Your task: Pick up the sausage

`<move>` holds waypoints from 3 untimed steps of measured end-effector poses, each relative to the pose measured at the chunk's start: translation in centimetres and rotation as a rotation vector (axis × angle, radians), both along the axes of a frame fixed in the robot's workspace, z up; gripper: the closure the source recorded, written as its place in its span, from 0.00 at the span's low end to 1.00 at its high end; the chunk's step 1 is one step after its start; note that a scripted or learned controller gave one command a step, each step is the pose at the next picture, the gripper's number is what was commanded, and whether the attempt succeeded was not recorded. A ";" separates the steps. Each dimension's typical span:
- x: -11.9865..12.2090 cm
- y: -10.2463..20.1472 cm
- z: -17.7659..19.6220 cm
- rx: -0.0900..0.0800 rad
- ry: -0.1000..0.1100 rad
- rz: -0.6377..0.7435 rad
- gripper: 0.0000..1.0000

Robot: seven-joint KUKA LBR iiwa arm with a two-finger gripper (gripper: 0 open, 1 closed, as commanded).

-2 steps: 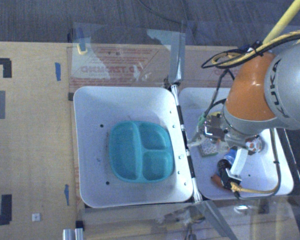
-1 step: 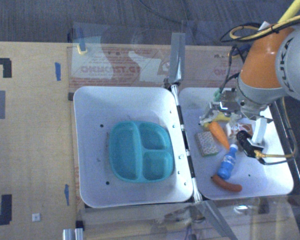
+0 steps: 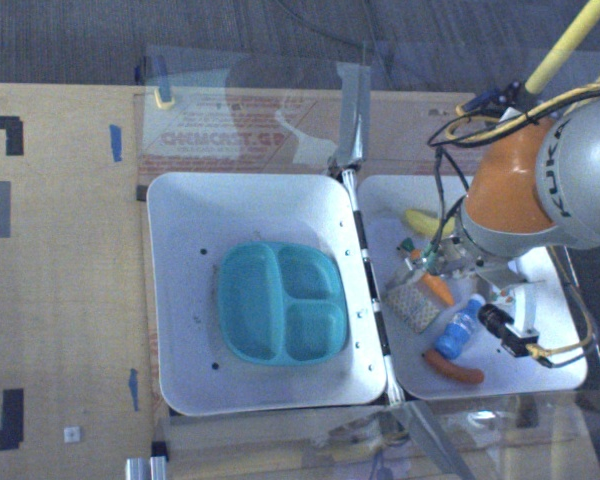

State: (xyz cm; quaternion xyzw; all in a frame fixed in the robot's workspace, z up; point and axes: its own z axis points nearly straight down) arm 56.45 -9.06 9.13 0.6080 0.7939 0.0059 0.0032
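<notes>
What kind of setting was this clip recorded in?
Probably a robotics lab test bench: taped plywood bench, two white bins, a teal divided plate, toy food like the sausage, and a loose cable on carpet.

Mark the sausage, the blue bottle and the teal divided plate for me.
sausage (image 3: 454, 370), camera view, middle of its length.
blue bottle (image 3: 454, 335), camera view, on its body.
teal divided plate (image 3: 242, 268), camera view, rim at its upper left.
</notes>
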 end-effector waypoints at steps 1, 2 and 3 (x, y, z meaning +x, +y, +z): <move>6.4 -0.7 0.3 -0.007 0.009 0.118 0.00; 9.3 -1.3 -0.5 0.003 0.071 0.189 0.00; 9.2 -1.4 -0.5 0.002 0.071 0.238 0.00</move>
